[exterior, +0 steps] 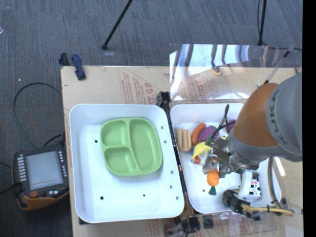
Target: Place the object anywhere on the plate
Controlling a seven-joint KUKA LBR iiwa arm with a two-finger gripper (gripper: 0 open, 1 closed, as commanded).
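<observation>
A green three-compartment plate (132, 146) lies in the left white bin (84, 181) with nothing on it. My gripper (215, 163) hangs low over the middle of the right bin (190, 196), under the orange-banded wrist (256, 125). Just below it, an orange toy carrot (213, 178) with a green top sits close against the gripper's tip; whether it is gripped is hidden. A yellow banana (199, 150) lies just left of the gripper.
Also in the right bin are a tan bread piece (184, 139), a red sausage (198, 131) and purple grapes (210, 132), clustered at its upper left. A teach pendant (40, 172) rests left of the bench.
</observation>
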